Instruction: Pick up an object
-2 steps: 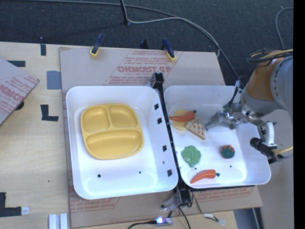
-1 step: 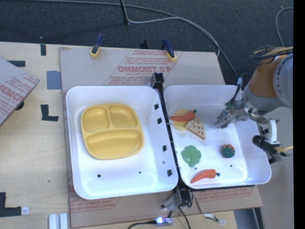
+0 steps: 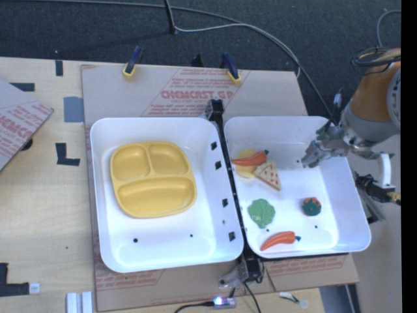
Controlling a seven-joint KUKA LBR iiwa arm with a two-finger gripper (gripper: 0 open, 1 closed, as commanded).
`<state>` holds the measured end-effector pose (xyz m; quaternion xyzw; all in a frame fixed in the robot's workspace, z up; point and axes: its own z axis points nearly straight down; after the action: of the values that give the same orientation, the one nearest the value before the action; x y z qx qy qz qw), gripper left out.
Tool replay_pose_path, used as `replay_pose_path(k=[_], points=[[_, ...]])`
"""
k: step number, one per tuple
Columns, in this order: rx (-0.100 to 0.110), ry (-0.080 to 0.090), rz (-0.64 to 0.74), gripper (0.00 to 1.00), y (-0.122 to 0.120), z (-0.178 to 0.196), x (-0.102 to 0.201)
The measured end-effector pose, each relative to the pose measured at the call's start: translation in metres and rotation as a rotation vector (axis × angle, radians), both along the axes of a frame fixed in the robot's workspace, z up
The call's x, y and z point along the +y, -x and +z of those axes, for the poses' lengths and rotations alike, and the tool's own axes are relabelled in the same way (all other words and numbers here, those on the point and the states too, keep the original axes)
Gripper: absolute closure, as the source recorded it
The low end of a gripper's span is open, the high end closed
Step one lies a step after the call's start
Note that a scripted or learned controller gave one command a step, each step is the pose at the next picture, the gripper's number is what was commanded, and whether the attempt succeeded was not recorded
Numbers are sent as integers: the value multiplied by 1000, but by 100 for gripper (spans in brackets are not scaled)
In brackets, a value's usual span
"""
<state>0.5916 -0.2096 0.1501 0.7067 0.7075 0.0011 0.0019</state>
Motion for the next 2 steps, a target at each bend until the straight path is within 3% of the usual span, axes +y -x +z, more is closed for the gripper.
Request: replay_pose_path(k=[2], points=[[0, 0, -1, 100, 6, 105, -6]])
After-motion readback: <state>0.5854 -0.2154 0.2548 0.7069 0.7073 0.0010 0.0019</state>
